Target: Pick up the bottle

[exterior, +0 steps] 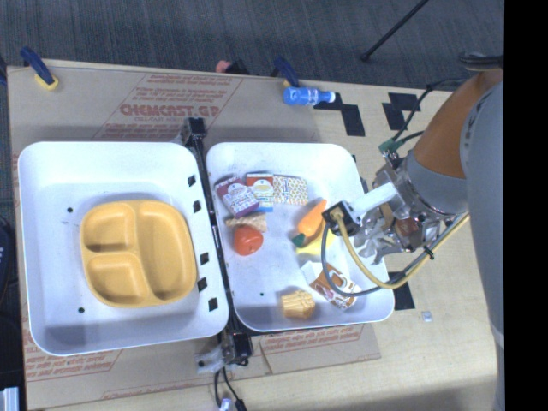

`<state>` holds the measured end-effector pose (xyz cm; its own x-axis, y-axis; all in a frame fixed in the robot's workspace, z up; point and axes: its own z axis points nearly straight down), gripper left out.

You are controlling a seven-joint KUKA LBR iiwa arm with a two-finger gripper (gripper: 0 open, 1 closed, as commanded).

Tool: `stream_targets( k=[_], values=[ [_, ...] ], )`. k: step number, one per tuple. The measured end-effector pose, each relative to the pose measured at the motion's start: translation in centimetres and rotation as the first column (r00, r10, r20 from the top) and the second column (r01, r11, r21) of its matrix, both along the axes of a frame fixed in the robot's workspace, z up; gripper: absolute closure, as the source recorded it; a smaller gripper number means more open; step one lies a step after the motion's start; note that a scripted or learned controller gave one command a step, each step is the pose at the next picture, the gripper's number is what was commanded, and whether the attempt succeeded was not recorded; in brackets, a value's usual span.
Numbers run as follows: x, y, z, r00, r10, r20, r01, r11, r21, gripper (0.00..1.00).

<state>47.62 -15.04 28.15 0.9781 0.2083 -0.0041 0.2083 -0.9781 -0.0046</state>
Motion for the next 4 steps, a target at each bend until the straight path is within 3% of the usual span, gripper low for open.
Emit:
stream_targets(
  k=[1, 2, 3, 4],
  values=[
    [-0.1, -1.8, -2.1, 1.000, -0.003, -0.002, 0.003, 1.000, 0.001, 1.00],
    [0.0, -0.6, -0.8, 1.000, 0.025, 0.002, -0.025, 1.000, -0.001, 1.00],
    [0.0, -3.7, -0.4, 1.000, -0.004, 0.002, 0.004, 1.000, 0.000, 1.00],
    [0.0, -2.6, -2.2, 1.000, 0.002, 0.000, -0.002, 1.000, 0.001, 1.00]
  ],
)
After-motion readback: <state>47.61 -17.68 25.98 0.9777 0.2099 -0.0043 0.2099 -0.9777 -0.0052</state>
